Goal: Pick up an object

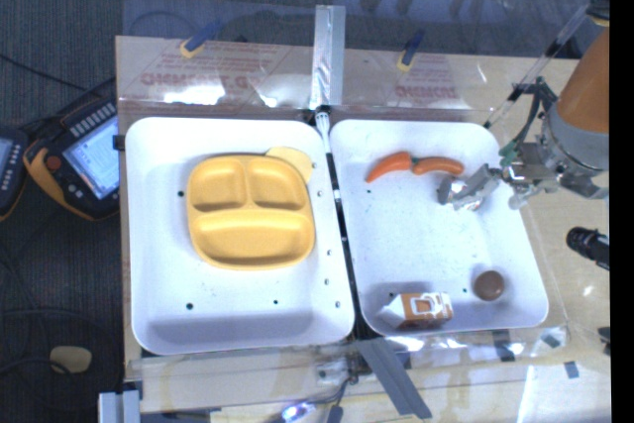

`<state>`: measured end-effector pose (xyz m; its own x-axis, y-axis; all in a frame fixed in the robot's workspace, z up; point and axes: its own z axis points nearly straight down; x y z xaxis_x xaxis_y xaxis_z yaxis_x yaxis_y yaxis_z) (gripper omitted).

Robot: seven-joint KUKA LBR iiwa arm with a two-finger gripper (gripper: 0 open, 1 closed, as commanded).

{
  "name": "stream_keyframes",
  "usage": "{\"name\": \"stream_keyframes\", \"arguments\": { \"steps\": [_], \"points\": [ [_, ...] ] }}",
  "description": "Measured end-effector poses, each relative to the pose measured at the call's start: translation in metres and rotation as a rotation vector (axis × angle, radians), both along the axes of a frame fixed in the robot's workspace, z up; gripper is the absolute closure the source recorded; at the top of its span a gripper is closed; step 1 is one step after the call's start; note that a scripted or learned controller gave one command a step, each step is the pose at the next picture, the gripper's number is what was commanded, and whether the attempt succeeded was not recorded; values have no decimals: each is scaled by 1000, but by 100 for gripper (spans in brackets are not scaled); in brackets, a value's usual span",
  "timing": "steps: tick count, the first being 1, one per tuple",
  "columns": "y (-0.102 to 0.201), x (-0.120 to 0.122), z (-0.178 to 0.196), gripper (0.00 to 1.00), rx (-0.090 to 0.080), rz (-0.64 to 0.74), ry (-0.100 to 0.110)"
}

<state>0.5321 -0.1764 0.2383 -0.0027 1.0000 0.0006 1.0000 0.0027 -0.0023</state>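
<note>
Camera view: carrot (411, 164) lies just left of end effector (464, 194).

yellow tray (251, 211) — orange carrot (413, 164) | brown ball (488, 285) | white bins (238, 332)

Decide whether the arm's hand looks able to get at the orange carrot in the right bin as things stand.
Probably yes. The hand hovers just beside the orange carrot in the right bin, and nothing lies between them or on top of the carrot.
</note>
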Motion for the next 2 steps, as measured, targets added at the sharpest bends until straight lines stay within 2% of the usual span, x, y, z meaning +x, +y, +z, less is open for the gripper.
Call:
{"name": "stream_keyframes", "arguments": {
  "steps": [1,2],
  "points": [
    [-30,52,-71,0,-4,0,0],
    [-35,81,-138,0,7,-125,-9]
  ]
}}
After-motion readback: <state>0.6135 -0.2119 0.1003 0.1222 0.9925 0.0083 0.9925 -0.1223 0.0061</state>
